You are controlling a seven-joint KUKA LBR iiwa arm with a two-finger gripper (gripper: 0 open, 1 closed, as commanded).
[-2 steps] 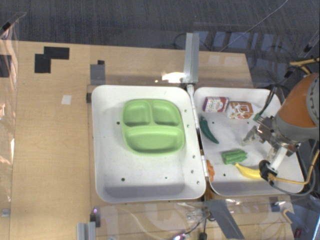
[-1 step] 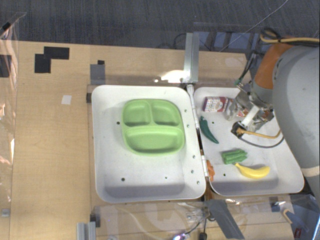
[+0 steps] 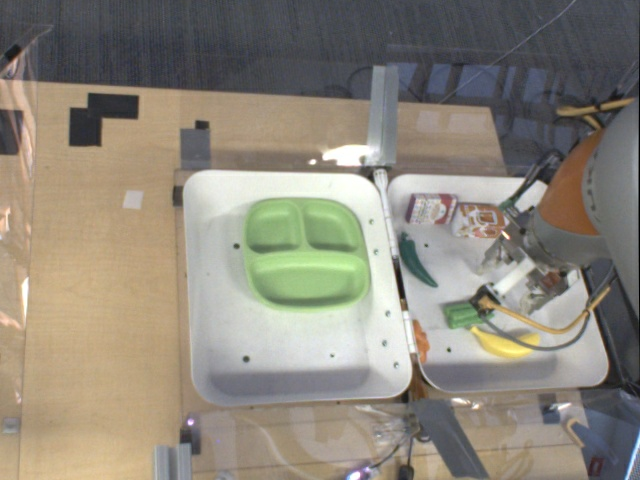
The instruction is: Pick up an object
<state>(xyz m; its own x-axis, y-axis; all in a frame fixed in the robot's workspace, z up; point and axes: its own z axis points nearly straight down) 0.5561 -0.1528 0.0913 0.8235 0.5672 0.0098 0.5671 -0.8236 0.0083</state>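
My gripper [image 3: 520,273] hangs low over the right bin [image 3: 590,368], below the grey wrist and the orange band. It is just right of and above a green block [image 3: 460,315] and above a yellow banana [image 3: 503,343]. A dark green pepper [image 3: 415,261] lies by the bin's left wall. Two small cartons sit at the back of this bin, a maroon one [image 3: 430,209] and a red one [image 3: 478,220]. I see nothing clearly held.
The left bin [image 3: 215,358] holds a light green divided plate [image 3: 303,252]. A small orange object [image 3: 421,343] lies at the right bin's front left corner. A yellow cable [image 3: 550,320] loops under the gripper. A metal divider post [image 3: 384,118] stands behind the bins.
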